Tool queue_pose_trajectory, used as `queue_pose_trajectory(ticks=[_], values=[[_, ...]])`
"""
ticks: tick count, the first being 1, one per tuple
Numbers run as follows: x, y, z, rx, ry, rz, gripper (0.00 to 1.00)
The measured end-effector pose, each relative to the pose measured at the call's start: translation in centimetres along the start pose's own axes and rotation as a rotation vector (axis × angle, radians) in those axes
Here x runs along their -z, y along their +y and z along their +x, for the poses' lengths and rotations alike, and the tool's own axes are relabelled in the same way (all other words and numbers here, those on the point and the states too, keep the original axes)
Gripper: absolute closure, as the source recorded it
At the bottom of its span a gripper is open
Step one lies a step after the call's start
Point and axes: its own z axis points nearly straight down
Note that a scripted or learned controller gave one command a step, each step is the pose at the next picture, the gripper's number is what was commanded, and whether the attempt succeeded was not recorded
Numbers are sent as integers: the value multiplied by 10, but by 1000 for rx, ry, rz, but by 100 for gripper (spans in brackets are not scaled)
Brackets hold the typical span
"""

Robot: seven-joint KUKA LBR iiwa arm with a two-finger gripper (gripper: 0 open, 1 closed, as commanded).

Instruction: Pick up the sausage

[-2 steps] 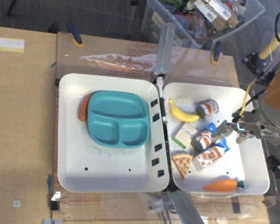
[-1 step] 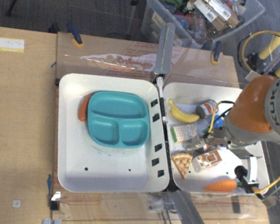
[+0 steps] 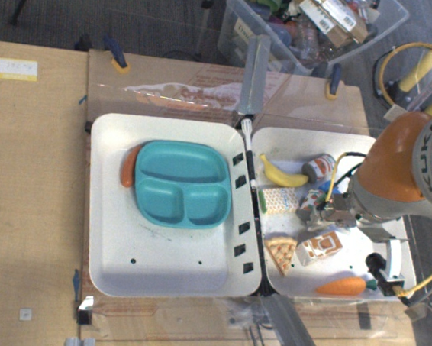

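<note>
And here's the grey arm with its orange band reaching into the right-hand white bin (image 3: 402,153), its tool (image 3: 321,210) low among a clutter of toy food: a yellow banana (image 3: 281,175), a small carton (image 3: 321,247), a pizza slice (image 3: 280,252), an orange carrot (image 3: 340,286). Whether the tool is clenched or released, I cannot tell; the wrist hides it.

The target's nowhere near it! The reddish-brown sausage (image 3: 128,169) lies in the left-hand white bin (image 3: 159,278), tucked against the left edge of the teal three-compartment plastic plate (image 3: 182,183), with part of it apparently hidden by the plate's rim.

My read: a light toy link, smooth and rounded, likely to roll or squirt out of a pinch. The plate crowds one flank, so the better hold looks like the middle, squeezed across its narrow width, coming down from the open left side.
</note>
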Motion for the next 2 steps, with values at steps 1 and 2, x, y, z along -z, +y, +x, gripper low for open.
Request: queue_pose_trajectory(ticks=[1,2], values=[[0,0,0,0,0,0,0],[-11,-59,15,47,2,4,0]])
